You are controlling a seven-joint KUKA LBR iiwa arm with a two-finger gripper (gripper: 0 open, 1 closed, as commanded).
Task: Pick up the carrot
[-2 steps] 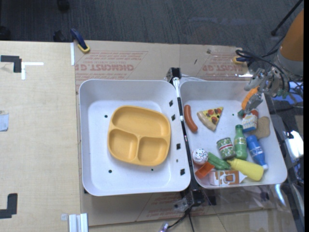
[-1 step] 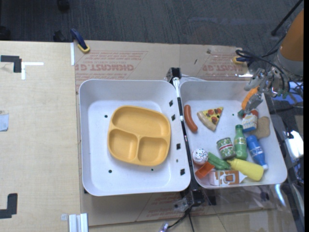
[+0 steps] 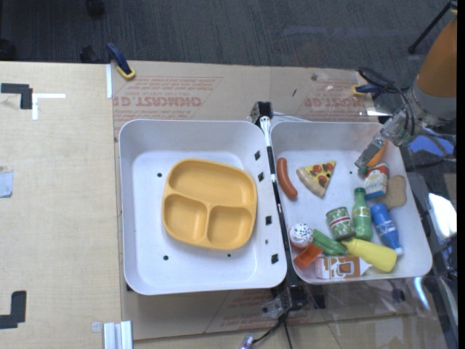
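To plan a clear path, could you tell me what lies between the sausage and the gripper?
In the camera view, the pizza slice lies between the sausage and the gripper, on the floor of the right bin.

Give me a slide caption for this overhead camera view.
Grey arm's gripper hovers over the toy-filled right white bin; a yellow divided plate sits left.

Yellow divided plate (image 3: 210, 203) in left bin (image 3: 138, 195), toy food crowding right bin (image 3: 420, 257), gripper (image 3: 372, 155) possibly clasping carrot (image 3: 375, 153)
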